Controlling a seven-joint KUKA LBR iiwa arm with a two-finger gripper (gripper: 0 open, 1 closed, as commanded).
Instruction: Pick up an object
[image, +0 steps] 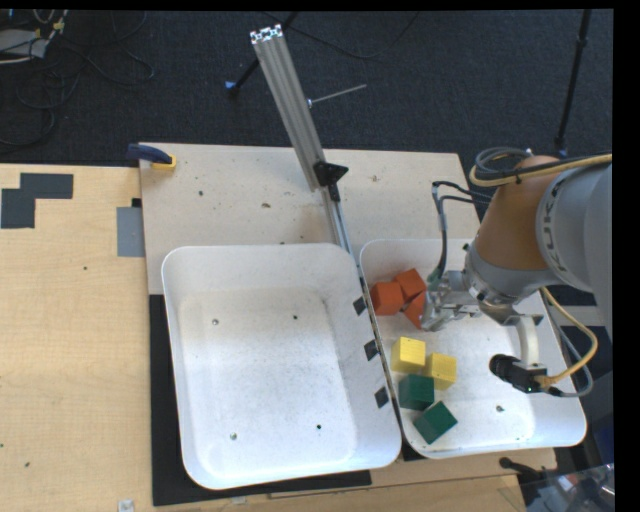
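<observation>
Blocks lie clustered at the left side of the right bin (560, 425): three orange blocks (398, 296), two yellow blocks (424, 359) and two green blocks (425, 406). One orange block is partly hidden behind the gripper (436, 312), which hangs just beside the cluster; whether it touches is unclear. The arm (545, 235) covers the bin's right part. The left bin (190, 290) adjoins.
</observation>
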